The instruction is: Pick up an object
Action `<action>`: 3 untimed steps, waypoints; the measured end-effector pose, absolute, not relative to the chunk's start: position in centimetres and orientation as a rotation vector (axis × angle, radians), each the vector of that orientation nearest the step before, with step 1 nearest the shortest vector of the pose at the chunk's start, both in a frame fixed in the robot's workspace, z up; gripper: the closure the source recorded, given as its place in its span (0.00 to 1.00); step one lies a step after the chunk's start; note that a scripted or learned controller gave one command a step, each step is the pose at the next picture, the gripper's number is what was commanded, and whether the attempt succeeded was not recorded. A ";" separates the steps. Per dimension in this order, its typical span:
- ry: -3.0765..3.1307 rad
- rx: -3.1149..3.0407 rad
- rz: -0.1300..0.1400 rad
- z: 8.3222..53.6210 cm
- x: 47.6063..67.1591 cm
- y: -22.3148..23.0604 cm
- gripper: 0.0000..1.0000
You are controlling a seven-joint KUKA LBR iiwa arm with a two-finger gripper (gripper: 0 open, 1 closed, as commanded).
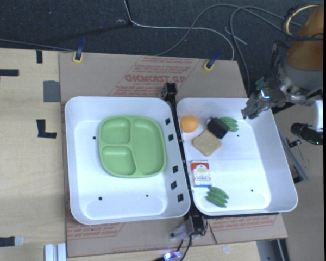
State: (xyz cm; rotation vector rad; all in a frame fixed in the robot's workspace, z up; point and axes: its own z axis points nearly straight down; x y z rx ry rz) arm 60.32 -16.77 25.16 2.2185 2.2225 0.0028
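Pincer (254, 109) sits over right bin's (271, 162) upper-right rim, nothing seen in it; can't tell its state. Nearest pick: black block (217, 128) atop green veg (229, 124), upper mid of bin. Prob. light, rigid; grip across short sides.

Tray (132, 146) in left bin (81, 200)

In the right bin (261, 162) an orange ball (189, 124) sits by the left wall. Just right of it a tan sponge-like slab (207, 143) lies flat, a black block (217, 128) touching its upper corner, green leafy pieces (229, 124) behind. Lower down lie a small red-and-white box (201, 174) and a green pod cluster (217, 196).
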 end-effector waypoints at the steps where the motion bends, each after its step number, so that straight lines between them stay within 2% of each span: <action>1: 2.225 2.220 -0.004 23.9 58.4 -11.7 1.00; 3: 2.230 2.217 -0.003 22.6 55.2 -0.5 1.00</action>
